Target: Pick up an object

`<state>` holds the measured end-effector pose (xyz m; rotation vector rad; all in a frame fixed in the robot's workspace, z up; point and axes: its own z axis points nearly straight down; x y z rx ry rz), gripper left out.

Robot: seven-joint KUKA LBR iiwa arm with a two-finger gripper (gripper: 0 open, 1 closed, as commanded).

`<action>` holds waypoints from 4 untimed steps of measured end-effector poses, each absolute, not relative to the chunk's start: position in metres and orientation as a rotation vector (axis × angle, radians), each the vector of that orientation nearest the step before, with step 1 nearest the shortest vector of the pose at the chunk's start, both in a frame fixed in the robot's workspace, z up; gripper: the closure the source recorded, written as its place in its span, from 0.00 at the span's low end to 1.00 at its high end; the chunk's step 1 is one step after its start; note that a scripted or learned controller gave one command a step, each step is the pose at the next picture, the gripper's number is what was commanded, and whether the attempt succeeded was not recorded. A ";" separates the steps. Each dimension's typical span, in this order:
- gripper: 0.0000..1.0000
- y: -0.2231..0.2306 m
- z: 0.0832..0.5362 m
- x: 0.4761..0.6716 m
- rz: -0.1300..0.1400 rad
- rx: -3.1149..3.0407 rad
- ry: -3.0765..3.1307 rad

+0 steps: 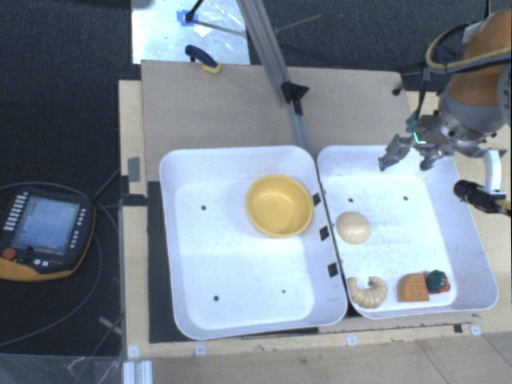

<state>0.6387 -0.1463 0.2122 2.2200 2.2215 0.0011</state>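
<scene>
gripper open, empty, over right bin; croissant long axis runs left-right, tips up.

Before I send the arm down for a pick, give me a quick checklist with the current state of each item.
1. Gripper carries nothing: ok, fingers spread with nothing between them.
2. Gripper is over the right bin: ok, it hangs over its far edge.
3. Targets in that bin: ok, a cream ball, a croissant and an orange piece with a red and green item touching it.
4. Gripper lined up above a target: not ok, the ball sits nearer the camera than the gripper.
5. Ball stands free for grasping: ok, apart from the others.
6. Height above bin floor: cannot tell.
</scene>
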 end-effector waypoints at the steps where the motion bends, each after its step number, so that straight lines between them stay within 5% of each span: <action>1: 0.00 -0.146 0.212 0.639 0.001 2.220 2.222; 4: 0.00 -0.138 0.089 0.631 -0.002 2.222 2.223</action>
